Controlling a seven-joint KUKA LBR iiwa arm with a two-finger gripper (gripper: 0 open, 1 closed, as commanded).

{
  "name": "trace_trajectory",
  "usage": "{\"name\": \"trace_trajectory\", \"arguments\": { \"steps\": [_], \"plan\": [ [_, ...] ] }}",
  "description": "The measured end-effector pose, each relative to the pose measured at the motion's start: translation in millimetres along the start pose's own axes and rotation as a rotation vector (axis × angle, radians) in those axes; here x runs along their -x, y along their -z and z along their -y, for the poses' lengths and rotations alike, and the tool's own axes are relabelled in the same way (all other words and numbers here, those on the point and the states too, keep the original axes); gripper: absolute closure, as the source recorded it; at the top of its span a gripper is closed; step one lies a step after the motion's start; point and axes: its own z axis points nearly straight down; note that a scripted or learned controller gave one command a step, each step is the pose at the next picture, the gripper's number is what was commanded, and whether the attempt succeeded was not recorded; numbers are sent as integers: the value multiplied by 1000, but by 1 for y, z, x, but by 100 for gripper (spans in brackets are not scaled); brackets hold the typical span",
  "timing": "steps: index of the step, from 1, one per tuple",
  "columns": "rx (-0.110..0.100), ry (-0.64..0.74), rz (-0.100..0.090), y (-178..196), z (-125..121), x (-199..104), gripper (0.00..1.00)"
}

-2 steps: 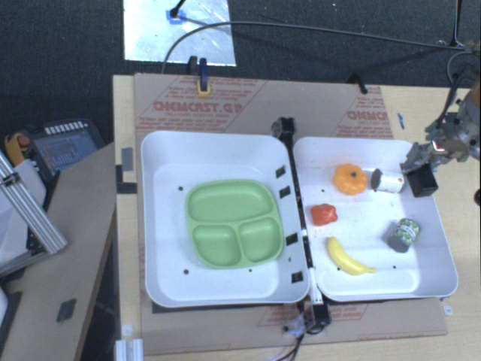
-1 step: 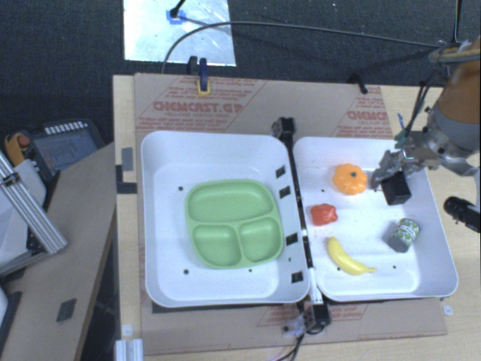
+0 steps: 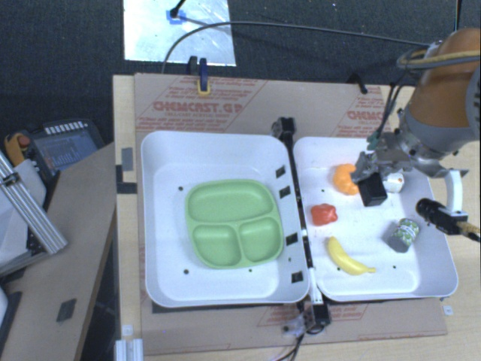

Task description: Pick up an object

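In the right bin (image 3: 432, 280) lie an orange fruit (image 3: 343, 178), a red toy pepper (image 3: 324, 214), a yellow banana (image 3: 347, 257) and a small grey-green can (image 3: 403, 234). My gripper (image 3: 372, 189) hangs over the upper part of this bin, its dark tip just right of the orange fruit and touching or nearly touching it. A small white object (image 3: 393, 180) peeks out beside the tip. Nothing shows between the fingers.
The left bin (image 3: 161, 201) holds a green divided plate (image 3: 231, 222). A black divider with clips (image 3: 294, 209) runs between the bins. The arm's orange band (image 3: 451, 74) looms over the right bin's upper right corner. A controller box (image 3: 64, 147) sits left of the bench.
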Motion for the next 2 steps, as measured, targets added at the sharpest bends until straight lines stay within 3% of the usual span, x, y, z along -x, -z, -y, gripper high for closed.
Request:
{"name": "trace_trajectory", "arguments": {
  "steps": [2],
  "plan": [
    [0, 2, -1, 6, 2, -100, 100]
  ]
}}
